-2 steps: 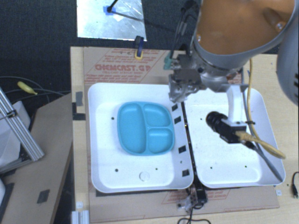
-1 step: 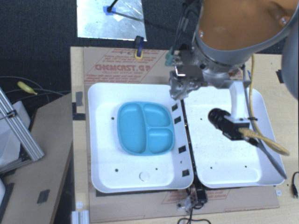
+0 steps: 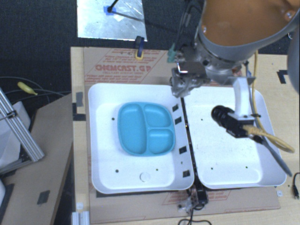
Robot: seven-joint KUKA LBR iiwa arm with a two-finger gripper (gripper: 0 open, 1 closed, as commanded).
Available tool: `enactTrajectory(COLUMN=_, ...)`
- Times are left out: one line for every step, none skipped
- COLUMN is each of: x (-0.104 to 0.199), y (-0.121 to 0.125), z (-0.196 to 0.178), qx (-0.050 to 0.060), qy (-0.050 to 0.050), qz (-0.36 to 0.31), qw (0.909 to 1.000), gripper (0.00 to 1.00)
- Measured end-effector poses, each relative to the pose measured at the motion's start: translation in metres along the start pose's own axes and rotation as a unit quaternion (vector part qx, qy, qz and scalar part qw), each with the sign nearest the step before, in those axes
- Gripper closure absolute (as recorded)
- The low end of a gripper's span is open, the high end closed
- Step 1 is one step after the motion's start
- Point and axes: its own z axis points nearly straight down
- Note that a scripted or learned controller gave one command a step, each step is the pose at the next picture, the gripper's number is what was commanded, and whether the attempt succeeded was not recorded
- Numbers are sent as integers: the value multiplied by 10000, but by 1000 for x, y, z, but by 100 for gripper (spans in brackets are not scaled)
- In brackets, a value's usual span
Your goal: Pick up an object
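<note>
A blue divided plate (image 3: 144,128) lies flat in the middle of the left bin (image 3: 103,139). My gripper (image 3: 180,87) hangs over the back end of the divider between the two bins, behind and to the right of the plate and apart from it. I see nothing held under it. A tan and grey slender thing (image 3: 274,144) lies slanted across the right rim of the right bin (image 3: 225,168); what it is I cannot make out.
The arm's big grey and orange body (image 3: 243,18) covers the back of the right bin. A cardboard sheet (image 3: 122,67) lies behind the bins. Metal framing (image 3: 18,135) stands at the left.
</note>
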Motion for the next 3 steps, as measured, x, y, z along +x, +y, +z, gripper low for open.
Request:
enactTrajectory(x=-10, y=-9, z=60, qx=58, qy=-24, qz=113, qw=9999, gripper=100)
enactTrajectory(x=2, y=-5, z=14, qx=13, qy=-6, qz=82, qw=10000, gripper=100)
enactTrajectory(x=2, y=-5, z=5, qx=14, qy=-6, qz=62, qw=10000, gripper=100)
